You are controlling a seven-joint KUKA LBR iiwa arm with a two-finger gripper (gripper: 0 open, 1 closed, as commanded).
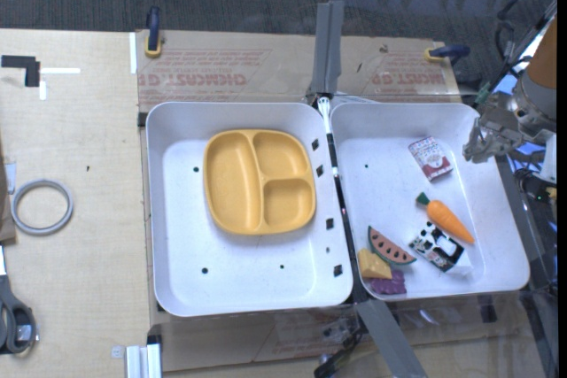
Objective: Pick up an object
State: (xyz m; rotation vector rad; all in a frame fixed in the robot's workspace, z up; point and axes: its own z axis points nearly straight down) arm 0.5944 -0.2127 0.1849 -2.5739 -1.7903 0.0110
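The tool [481, 146] hung over the right edge of the right bin [390, 124], and I could not tell whether it was open or closed; nothing was visibly held in it. Just to its left lay a small red-and-white packet [431, 158]. Below the tool and to the left sat a toy carrot [448, 219], with a black-and-white object [437, 246] just under it, then a watermelon slice [389, 246], a yellow wedge [373, 264] and a purple piece [387, 283]. Farther left, the other bin [177, 279] held a yellow divided plate [260, 181]. On the counter [89, 119] far left lay a tape ring [40, 206].
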